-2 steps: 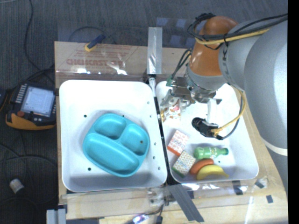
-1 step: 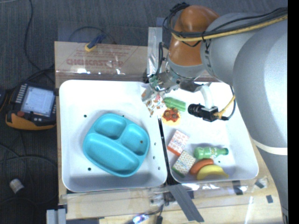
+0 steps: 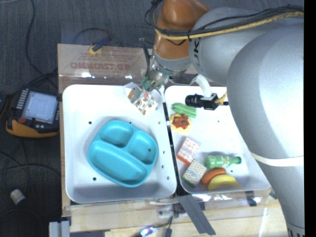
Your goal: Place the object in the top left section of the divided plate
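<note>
Plate (image 3: 123, 154), turquoise and divided, lies nearest in the left bin (image 3: 79, 181), its three sections bare. At about three o'clock from it, the right bin (image 3: 247, 181) carries a banana (image 3: 222, 181), a green bottle (image 3: 222, 161), two small cartons (image 3: 190, 159) and further toy foods. Farther back, at about one o'clock from the plate, the gripper (image 3: 148, 85) hangs over the left bin's far right corner with its fingers clamped on a small printed packet (image 3: 143, 100), which dangles just below them. Judging by this, the pick is done; carrying the packet to the plate's top left section and letting go remain.
</note>
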Controlling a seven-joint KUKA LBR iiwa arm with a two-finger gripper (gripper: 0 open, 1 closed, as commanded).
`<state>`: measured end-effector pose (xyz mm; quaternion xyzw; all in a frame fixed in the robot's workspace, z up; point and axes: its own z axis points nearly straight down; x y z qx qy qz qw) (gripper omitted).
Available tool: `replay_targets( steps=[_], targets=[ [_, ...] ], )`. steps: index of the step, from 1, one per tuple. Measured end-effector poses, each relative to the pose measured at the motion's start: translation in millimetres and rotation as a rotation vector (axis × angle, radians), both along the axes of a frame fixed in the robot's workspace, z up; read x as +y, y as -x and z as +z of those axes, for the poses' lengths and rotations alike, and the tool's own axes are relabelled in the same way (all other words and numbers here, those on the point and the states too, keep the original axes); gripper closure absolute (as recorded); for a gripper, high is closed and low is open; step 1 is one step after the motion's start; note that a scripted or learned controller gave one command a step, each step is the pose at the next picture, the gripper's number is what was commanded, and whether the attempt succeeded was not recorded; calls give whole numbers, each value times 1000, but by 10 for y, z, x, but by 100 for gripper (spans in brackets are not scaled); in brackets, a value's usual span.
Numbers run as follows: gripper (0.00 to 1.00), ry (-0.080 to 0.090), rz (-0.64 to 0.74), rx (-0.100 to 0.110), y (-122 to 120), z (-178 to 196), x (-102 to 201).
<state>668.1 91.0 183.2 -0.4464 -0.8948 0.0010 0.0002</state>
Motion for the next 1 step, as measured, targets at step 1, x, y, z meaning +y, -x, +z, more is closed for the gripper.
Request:
replay_targets(
  steps=[1],
  targets=[
    [100,-2,88,1,304,313,1125]
  ],
)
